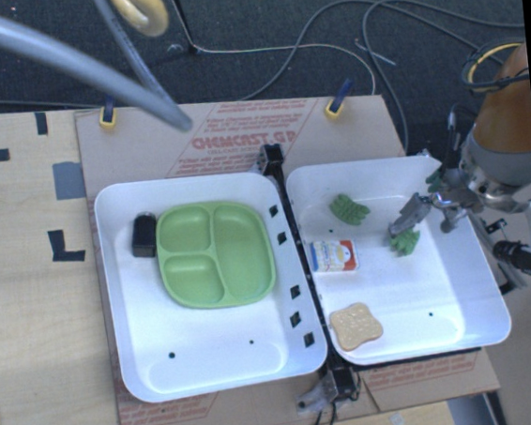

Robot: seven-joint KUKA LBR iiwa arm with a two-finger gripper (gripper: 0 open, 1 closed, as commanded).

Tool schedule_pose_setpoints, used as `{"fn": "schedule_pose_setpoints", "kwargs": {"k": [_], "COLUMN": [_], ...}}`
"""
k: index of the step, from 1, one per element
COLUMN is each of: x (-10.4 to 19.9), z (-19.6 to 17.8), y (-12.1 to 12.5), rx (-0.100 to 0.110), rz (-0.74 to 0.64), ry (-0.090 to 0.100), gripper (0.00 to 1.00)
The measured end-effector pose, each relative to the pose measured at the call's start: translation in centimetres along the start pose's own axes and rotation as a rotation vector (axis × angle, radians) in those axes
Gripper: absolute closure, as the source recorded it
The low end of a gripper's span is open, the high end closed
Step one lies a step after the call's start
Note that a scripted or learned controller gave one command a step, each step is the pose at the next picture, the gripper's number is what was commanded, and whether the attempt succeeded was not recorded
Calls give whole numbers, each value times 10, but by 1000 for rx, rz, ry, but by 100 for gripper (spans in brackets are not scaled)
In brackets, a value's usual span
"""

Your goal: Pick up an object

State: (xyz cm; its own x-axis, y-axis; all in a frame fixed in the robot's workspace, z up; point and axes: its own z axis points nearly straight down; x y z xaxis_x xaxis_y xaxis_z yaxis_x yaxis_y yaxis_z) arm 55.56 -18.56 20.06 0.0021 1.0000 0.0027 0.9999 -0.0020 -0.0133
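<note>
Approach step, by the look of it; gripper [415,217] low over right bin [466,322], reaching in from the right, fingertips at or just beside small green object [404,241] near the bin's middle-right; contact or a small gap, cannot tell from this slant.

Finger state: two dark grey fingers visible, seemingly spread a little, but too blurred to call apart or together; nothing seen clamped between them; no hold claimed.

Other candidates in right bin: second green object [348,209], ridged, up and left of the first, well apart from the fingers; small red-and-white carton [332,255] near the divider; tan toast-shaped piece [356,326] at the lower left corner of the bin.

Left bin [206,369]: green divided plate [216,254] lying flat, small black object [143,236] touching or just beside its left edge; all far from the tool.

Next move, as judged: centre fingers astride the small green object, descend to bin floor, close, then lift straight; small target, so likely risks a nudge aside or a shut on air; check for object between fingers after lift.
</note>
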Motion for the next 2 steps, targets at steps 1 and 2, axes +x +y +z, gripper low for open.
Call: {"fn": "schedule_pose_setpoints", "kwargs": {"k": [1,2], "x": [0,-5], "z": [-6,39], "y": [3,2], "rx": [-12,-7], "rz": [-3,-2], "ry": [-3,-3], "gripper": [0,0]}}
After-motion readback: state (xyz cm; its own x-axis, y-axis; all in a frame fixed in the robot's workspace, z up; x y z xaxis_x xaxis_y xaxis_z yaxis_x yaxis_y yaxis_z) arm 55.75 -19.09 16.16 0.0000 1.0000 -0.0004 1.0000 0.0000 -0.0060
